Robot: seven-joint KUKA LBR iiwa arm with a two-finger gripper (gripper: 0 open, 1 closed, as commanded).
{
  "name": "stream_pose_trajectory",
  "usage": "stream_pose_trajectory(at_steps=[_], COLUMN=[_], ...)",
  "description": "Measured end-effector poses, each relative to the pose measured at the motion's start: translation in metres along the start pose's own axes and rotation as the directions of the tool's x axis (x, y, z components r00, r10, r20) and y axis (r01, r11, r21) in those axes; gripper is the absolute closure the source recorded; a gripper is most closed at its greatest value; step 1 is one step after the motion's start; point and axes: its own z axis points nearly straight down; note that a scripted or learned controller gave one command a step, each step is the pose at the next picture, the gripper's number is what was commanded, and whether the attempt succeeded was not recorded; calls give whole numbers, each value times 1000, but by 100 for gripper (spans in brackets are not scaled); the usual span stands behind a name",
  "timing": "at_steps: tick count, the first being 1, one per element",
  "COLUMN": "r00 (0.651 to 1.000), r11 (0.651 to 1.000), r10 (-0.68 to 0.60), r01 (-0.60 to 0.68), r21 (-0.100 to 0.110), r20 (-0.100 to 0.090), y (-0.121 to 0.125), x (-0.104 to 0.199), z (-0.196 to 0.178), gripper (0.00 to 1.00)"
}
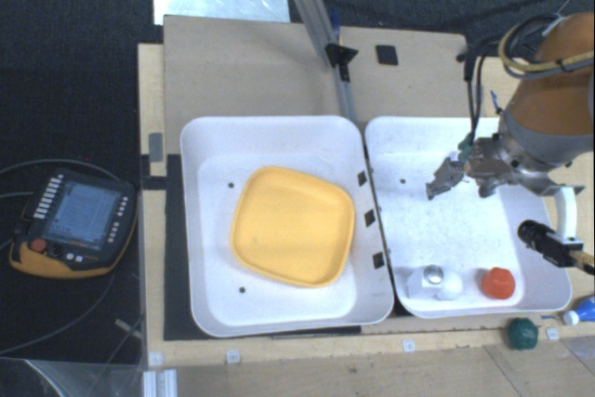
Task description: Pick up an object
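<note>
Jaws [462,177] hang above the right bin [409,137], near its middle, and I cannot tell if they are spread or pressed together. Near that bin's front wall lie an orange object [499,283] and a small white and silver object [439,282], both well apart from the jaws. A yellow plate [292,225] rests in the left bin [206,200].

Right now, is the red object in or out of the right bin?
In. The red object lies on the right bin's floor near its front edge, apart from the end effector.
</note>
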Motion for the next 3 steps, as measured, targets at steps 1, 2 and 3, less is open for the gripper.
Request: stream_pose_trajectory(at_steps=[1,2,3], r00=[1000,1000,1000], r11=[1000,1000,1000], r10=[1,1,0], r01=[-1,-1,0], r21=[5,5,2], r20=[0,0,0], y=[-2,4,4], x=[-3,-3,-3], z=[62,122,141], gripper=[0,0,0])
